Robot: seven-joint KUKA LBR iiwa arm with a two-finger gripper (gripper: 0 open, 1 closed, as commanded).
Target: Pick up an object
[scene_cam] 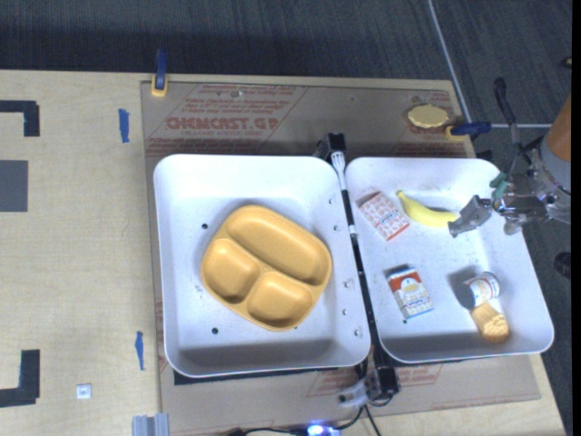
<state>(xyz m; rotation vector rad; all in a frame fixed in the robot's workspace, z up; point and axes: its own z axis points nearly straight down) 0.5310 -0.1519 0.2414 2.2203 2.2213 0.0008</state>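
Banana [425,212] in the right bin [536,321], far side, claw [486,216] just right of it, we cannot tell its grip state, nothing visibly held.

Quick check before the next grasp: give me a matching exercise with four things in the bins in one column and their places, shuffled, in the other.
Things:
1. yellow divided tray
2. banana
3. small red and white carton
4. pink patterned packet

Places:
A. right bin, far side, just left of the gripper
B. right bin, near half, towards the divider
C. left bin, middle
D. right bin, far left corner area, left of the banana

Pairs: 1-C, 2-A, 3-B, 4-D
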